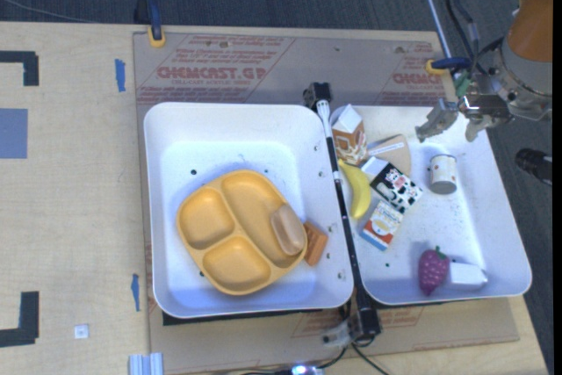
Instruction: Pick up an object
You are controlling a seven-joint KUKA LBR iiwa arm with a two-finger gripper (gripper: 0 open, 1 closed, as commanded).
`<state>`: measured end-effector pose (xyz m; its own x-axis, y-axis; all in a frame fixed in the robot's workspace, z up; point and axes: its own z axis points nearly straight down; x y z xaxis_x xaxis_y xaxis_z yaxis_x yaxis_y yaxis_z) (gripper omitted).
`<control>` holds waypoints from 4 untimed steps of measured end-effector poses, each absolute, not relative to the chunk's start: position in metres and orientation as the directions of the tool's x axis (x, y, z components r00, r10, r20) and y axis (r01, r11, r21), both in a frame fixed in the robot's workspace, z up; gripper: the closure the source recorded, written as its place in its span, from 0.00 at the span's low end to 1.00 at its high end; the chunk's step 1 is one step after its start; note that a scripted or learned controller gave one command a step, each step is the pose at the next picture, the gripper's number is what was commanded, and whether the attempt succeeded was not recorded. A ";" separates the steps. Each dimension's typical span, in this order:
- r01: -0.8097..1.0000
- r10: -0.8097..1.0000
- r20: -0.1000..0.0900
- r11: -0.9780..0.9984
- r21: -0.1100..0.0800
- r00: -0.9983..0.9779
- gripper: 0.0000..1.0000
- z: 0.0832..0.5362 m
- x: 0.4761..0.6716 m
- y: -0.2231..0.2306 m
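Fingers (428,126) spread wide, nothing between them, and the gripper (450,124) hangs over the right bin (505,215) near its far edge. Just below sits a grey can (442,173), lying loose on the bin floor. Off to its left, a cow carton (393,186), a banana (356,189), a brown carton (349,134). Near the front wall, a purple berry (432,270) beside a white block (466,275). Over in the left bin (167,189), a yellow tray (233,233) carries a bread roll (287,229).
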<state>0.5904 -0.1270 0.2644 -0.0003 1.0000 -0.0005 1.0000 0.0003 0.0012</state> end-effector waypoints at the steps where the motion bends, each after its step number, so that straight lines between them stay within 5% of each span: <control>1: 1.000 1.000 -0.002 -0.001 0.006 0.001 0.00 0.119 0.587 -0.143; 4: 0.999 1.000 -0.010 -0.004 0.035 0.005 0.00 0.108 0.571 -0.121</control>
<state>0.5708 -0.1215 0.1075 0.0046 0.9999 -0.0101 0.9994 -0.0043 0.0347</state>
